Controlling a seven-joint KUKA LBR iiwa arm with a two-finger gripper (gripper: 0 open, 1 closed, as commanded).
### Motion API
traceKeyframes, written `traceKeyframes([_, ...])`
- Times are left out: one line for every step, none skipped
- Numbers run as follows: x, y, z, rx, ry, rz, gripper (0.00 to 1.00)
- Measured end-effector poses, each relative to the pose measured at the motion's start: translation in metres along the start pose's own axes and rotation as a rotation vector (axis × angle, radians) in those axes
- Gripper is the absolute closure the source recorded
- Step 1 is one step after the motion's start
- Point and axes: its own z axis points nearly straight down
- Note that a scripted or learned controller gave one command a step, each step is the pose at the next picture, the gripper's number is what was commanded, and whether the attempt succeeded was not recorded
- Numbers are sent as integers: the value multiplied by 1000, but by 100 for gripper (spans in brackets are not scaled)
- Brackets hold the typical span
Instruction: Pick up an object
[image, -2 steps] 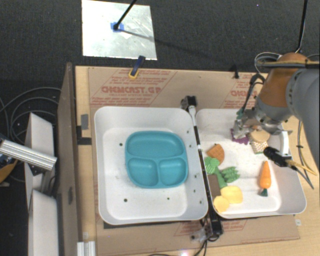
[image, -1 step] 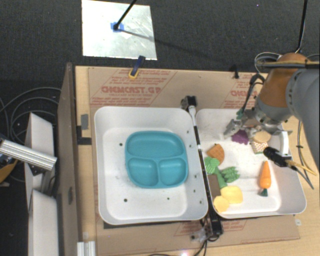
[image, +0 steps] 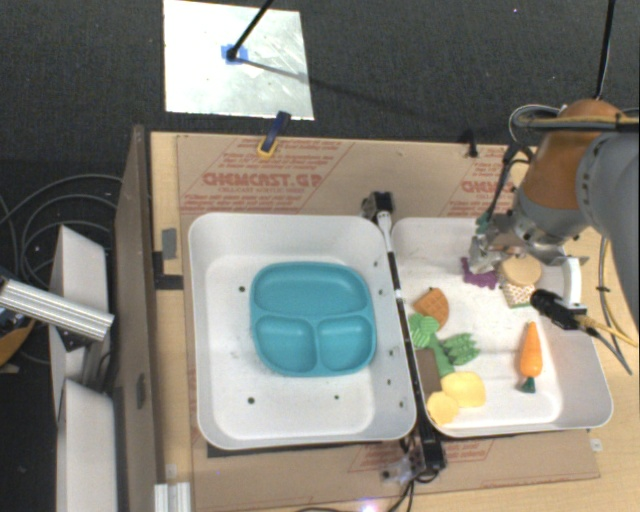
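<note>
The right bin (image: 590, 400) holds several toy foods. A small purple piece (image: 481, 277) lies near its far middle, with a tan cone-shaped piece (image: 520, 281) just to its right. My gripper (image: 484, 254) hangs directly over the purple piece, touching or nearly touching its top edge. Nothing is visibly lifted. An orange carrot (image: 529, 350) lies at the right. An orange-brown piece (image: 432, 301), a green leafy piece (image: 442, 342) and a yellow piece (image: 456, 392) sit along the bin's left side.
The left bin (image: 215, 250) holds a blue divided plate (image: 312, 318). A dark divider (image: 398, 300) runs between the bins. The grey arm (image: 570, 180) and its cables cover the right bin's far right corner. A black and white fitting (image: 560, 300) sticks out near the cone.
</note>
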Motion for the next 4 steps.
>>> traceKeyframes([0, 0, 0, 0, 0, 0, 0])
traceKeyframes([0, 1, -11, -3, 0, -1, 100])
traceKeyframes([0, 1, -11, -3, 0, -1, 0])
traceKeyframes([-48, 6, 19, -3, 2, 2, 0])
